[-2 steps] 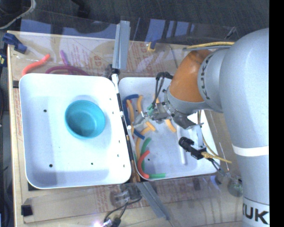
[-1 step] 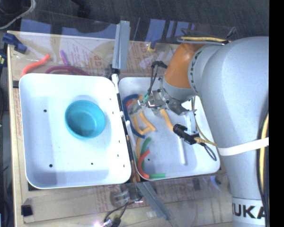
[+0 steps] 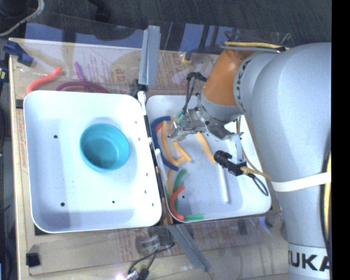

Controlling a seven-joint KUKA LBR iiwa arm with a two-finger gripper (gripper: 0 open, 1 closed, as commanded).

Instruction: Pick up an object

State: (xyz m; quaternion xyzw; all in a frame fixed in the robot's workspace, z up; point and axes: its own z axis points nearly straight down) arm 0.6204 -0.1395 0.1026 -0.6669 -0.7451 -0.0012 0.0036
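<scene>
My gripper [image 3: 179,127] hangs low over the upper left part of the right bin [image 3: 251,200], right above a cluster of thin sticks. Below and beside it lie orange sticks [image 3: 183,151], a curved blue piece [image 3: 161,151] against the bin's left wall, and another orange stick [image 3: 207,144] to its right. Further toward the front lie a green stick [image 3: 179,176], a red one [image 3: 175,200] and a short green one [image 3: 193,216]. A white stick [image 3: 224,188] rests mid-bin. The arm's bulk hides the bin's right side.
The left bin [image 3: 46,197] holds a turquoise bowl [image 3: 105,147] near its middle. Pink and orange tubes [image 3: 76,86] lie on the bench behind that bin. A metal divider post [image 3: 149,54] stands between the bins at the back.
</scene>
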